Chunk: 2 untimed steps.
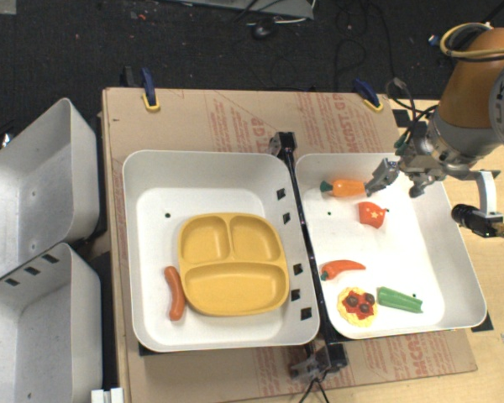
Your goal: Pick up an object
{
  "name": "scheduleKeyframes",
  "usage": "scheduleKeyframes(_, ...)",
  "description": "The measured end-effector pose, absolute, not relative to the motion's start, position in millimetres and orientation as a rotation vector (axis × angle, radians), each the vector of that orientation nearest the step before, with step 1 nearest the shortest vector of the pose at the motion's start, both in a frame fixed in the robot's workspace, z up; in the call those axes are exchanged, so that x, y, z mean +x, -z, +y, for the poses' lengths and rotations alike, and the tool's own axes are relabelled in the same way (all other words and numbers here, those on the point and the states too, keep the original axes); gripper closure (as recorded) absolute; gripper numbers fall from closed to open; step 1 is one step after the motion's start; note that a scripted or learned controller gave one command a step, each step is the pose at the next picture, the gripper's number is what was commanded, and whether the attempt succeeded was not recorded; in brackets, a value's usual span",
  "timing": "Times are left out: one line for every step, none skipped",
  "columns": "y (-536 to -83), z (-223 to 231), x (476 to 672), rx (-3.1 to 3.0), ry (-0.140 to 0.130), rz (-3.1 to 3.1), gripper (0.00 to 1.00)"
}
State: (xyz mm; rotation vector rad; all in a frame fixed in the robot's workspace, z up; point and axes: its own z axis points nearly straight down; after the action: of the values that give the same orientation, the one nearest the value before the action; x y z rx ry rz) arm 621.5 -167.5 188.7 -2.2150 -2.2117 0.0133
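Cardboard sheeting covered the bench (227, 112), clipped at the back, with two white bins sitting side by side on it. Left bin (151, 225) had a yellow divided plate (233, 264) and a toy sausage (175, 293) lying just beside the plate's left edge. Right bin (449, 259) held the pickable stuff: a toy carrot (346, 188) at the far end, a red strawberry-looking piece (371, 215) near it, a red chili pepper (342, 268), a little pizza (358, 305) and a green bean pod (400, 300) at the near end. The gripper (399, 177) hovered over the bin's far end, just right of the carrot, fingers spread open with nothing between them. Carrot looked like the likely target. Probably light, hard, slick plastic, so it could squirt out; pinching across its thick middle seemed safest.
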Motion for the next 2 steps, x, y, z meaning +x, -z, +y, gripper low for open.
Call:
scheduleKeyframes(-197,-167,624.9,-2.220,-0.001,-2.223,0.00)
scheduleKeyframes(-133,-170,627.4,-2.219,-0.005,-2.218,0.00)
